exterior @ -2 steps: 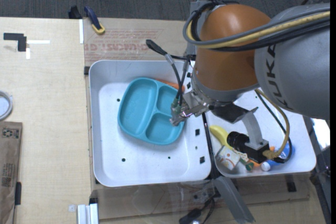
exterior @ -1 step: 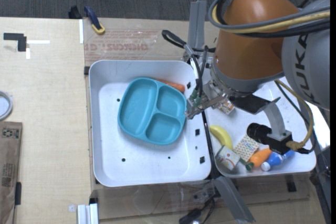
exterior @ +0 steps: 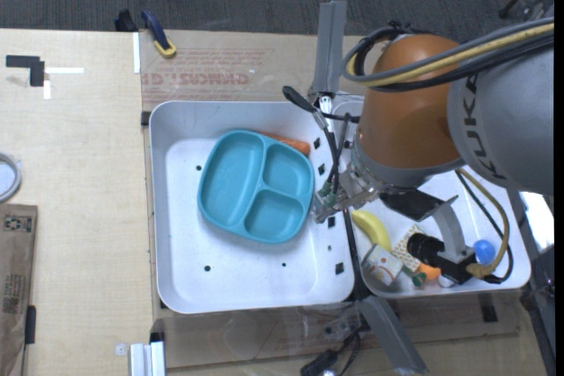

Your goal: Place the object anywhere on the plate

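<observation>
Gripper [exterior: 333, 200] position is low at the seam between the two bins, beneath the orange wrist band [exterior: 407, 106]; the bulk of the arm [exterior: 502, 114] covers most of it, and whether it is apart, together or clamped on anything cannot be told from this angle; no object can be seen in its grasp. Just left of it, nearly touching, lies the plate [exterior: 256, 186], a blue three-compartment dish resting at a slant in the left bin [exterior: 176, 269]; all three of its compartments look bare. An orange item [exterior: 294, 144], carrot-like, pokes out from behind the plate's upper right rim, touching or just beside it. To the gripper's right, the right bin [exterior: 493, 282] holds a banana [exterior: 373, 229], a small printed box [exterior: 385, 262] and several small items in black, orange and blue that are too jumbled to name; any of these could be the object to place, so the task seems not yet done.

Risk, as I judge it: the gripper sits so near the plate rim and the bin walls that a careless move could shove or tip the plate; a weak grip on a curved thing like the banana could let it slip short of the plate.
</observation>
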Motion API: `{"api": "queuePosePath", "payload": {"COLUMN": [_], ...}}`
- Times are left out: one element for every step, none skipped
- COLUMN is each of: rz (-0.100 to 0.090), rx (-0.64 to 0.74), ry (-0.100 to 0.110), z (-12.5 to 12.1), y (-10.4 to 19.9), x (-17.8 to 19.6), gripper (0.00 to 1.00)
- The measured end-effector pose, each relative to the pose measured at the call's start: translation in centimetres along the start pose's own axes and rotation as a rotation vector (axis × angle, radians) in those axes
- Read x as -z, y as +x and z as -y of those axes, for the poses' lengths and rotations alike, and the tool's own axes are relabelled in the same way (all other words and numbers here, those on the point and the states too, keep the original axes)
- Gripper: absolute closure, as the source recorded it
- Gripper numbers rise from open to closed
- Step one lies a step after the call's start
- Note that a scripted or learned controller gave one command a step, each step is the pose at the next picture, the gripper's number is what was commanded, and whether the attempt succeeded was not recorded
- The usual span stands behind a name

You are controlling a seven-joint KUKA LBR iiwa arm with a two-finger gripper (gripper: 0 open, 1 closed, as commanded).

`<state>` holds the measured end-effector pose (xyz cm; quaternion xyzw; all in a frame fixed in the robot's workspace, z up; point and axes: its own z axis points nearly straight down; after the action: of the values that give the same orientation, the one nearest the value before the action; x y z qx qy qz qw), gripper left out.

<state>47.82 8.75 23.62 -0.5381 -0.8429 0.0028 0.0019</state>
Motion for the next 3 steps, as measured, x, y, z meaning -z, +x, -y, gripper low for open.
{"api": "queuePosePath", "payload": {"rz": [0.0, -0.001, 0.0], "rx": [0.0, 0.072, -0.105], "ry": [-0.001, -0.001, -0.003], "z": [0.0, 2.0, 2.0], "y": [0.0, -4.3, -4.4], "x": [0.0, -4.7, -4.6], "gripper": [0.0, 0.0, 0.0]}}
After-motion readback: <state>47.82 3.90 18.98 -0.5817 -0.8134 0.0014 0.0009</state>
